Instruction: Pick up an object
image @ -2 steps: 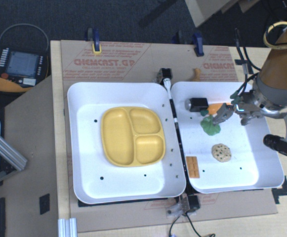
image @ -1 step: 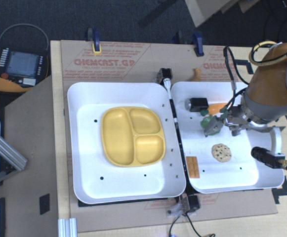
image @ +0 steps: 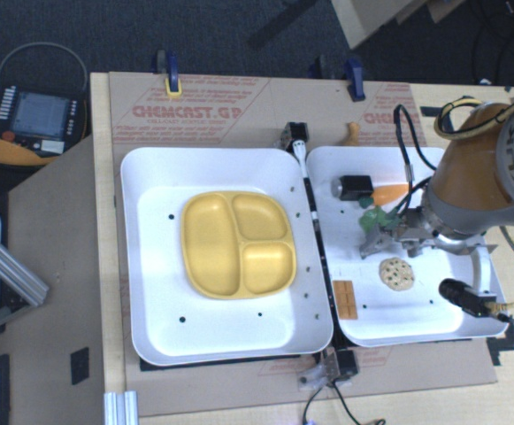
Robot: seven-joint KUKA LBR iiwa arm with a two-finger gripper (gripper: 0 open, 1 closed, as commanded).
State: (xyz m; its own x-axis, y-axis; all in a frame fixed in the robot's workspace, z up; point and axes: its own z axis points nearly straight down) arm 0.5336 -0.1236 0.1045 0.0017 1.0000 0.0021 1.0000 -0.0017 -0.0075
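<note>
Here, the tool (image: 379, 233) stands near the cookie (image: 397, 274) — right bin (image: 416, 315).

Bright, even overhead light washes the left bin (image: 150, 312) nearly to glare, soft shadows hug its inner walls, the floor (image: 150, 16) beyond sits dim, and detail runs slightly soft throughout.

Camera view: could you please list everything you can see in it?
left bin: one, white, bench left
right bin: one, white, bench right
divided plate: one, yellow, left bin's middle
cookie: one, tan, right bin, near side
block: one, black, right bin, far side
orange piece: one, orange, beside block
green piece: one, green, beside claw
card: one, orange-brown, right bin, left side
arm: one, grey and orange, from right
claw: one, grey, over right bin
</note>
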